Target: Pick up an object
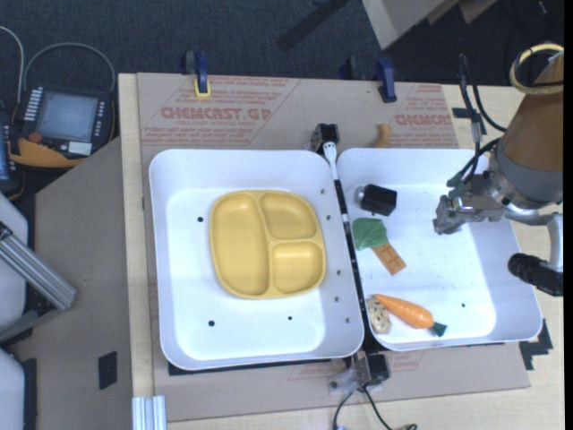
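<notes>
In the right bin (pixel 466 267) lie several small objects: a black block (pixel 377 199) near the back left, a green piece (pixel 369 233) below it, an orange-brown cracker-like piece (pixel 389 257), an orange toy carrot (pixel 406 311) at the front, and a speckled cookie-like piece (pixel 378 314) beside it. My gripper (pixel 452 215) hangs over the right bin's back right part, to the right of the black block, with nothing seen between its fingers.
The left bin (pixel 179 267) holds a yellow divided plate (pixel 267 242). A black clip (pixel 326 137) sits at the back between the bins. Blue clamps (pixel 200 70) hold the cardboard base. A handheld pendant (pixel 63 119) lies off the bench at left.
</notes>
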### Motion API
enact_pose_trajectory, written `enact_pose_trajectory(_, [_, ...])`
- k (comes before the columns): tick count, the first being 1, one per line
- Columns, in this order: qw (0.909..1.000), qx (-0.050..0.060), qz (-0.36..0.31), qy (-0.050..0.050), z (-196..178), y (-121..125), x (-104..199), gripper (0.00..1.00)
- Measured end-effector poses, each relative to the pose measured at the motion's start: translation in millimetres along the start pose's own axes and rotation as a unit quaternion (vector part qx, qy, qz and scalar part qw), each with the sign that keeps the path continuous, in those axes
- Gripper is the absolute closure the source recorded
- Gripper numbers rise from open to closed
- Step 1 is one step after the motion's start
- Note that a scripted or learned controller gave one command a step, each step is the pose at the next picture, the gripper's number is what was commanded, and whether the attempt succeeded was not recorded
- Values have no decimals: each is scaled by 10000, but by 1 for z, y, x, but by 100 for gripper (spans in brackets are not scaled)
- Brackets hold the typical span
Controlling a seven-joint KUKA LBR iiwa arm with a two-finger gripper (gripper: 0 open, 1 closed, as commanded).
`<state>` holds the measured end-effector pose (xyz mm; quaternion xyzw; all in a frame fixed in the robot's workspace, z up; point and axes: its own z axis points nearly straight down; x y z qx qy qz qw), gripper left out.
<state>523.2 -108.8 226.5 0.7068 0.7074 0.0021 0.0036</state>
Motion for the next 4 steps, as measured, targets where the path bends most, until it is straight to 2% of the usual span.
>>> enact_pose_trajectory(1, [10000, 0, -3, -1, -54, 2, 0, 100])
enact_pose_trajectory(2, [10000, 27, -21, 8, -48, 14, 56, 100])
enact_pose_trajectory(3, [10000, 50, -23, 18, -27, 33, 104, 100])
enact_pose_trajectory(4, [10000, 31, -25, 15, -9, 52, 155, 100])
